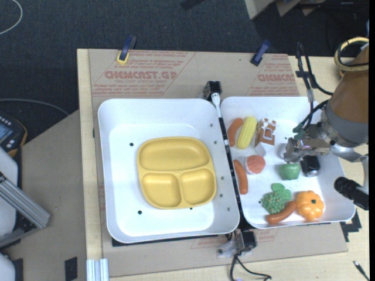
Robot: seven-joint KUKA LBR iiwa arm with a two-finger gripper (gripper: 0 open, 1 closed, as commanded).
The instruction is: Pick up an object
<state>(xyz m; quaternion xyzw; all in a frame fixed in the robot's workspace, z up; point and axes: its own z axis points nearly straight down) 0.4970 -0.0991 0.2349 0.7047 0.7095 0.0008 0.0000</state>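
1. The bench (176, 69) carried two shallow white bins side by side: the left bin (117, 174) and the right bin (293, 107).
2. The left bin held a yellow divided plate (176, 171), lying flat near its middle, with one long compartment above two smaller ones.
3. The right bin held the toy foods. A corn cob (247, 132) lay touching an orange piece (235, 131) on its left; a small brown-and-white item (267, 132) sat just beside the cob on its right.
4. A round red-and-white piece (255, 164) lay near the bin's middle, with a carrot-like stick (241, 176) just beside it along the left wall.
5. A broccoli floret (276, 198), an orange sausage shape (281, 214) and an orange pumpkin (310, 205) were grouped at the near edge.
6. The arm (351, 98) reached in from the right; its gripper (300, 152) stood directly over a green object (289, 170), at or near contact with it.
7. How far apart the gripper's parts stood could not be told, nor whether the green object was grasped.
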